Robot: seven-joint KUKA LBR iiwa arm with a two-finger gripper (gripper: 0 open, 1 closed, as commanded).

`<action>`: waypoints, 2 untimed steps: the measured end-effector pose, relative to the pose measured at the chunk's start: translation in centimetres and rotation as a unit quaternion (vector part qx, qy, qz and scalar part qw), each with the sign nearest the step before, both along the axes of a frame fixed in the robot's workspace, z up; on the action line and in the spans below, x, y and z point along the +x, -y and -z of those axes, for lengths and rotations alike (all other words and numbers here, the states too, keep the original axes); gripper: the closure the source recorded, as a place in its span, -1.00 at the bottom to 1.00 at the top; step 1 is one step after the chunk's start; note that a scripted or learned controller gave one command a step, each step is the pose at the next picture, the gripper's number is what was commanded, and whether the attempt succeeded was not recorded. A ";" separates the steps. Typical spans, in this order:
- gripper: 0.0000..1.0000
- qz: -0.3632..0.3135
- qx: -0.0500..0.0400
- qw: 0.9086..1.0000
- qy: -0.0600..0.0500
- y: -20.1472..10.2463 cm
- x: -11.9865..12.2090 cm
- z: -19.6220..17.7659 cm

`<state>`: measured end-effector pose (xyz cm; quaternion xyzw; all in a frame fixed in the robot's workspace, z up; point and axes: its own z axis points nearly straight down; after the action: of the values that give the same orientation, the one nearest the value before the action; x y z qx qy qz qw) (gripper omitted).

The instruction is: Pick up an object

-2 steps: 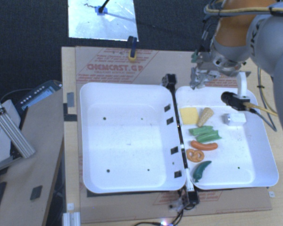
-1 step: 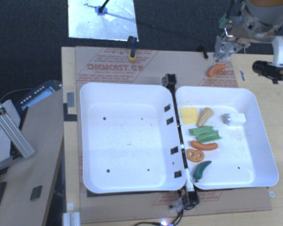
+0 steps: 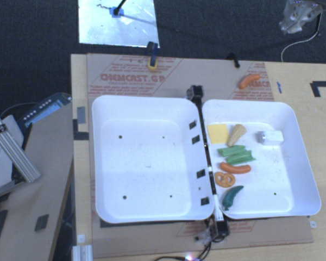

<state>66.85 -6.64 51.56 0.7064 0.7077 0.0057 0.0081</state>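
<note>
Two white bins sit side by side on the surface; every candidate lies in the right bin (image 3: pixel 301 145): a yellow cheese slice (image 3: pixel 217 133), corn cob (image 3: pixel 237 134), green pea pods (image 3: pixel 236 155), sausage (image 3: pixel 235 168), pretzel (image 3: pixel 224 179), dark green pepper (image 3: pixel 231 196) and a small white block (image 3: pixel 270 137). My gripper (image 3: pixel 299 15) hangs far off at the top right; I cannot tell how its jaws stand. I judge the approach hasn't begun: next I'd bring it over one item and descend.

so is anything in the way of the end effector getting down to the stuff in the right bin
Nothing visible. The end effector hangs beyond the bench's far right corner, and the space above the right bin is open. The items sit close together, though: green bean, sausage, pretzel.
</note>
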 end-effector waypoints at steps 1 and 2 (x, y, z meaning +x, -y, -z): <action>1.00 -0.003 0.003 1.000 -0.018 -6.6 -3.2 24.2; 1.00 0.001 0.001 1.000 0.001 -3.8 -2.8 6.7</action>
<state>64.01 -2.87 44.84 0.7070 0.7072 0.0071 0.0087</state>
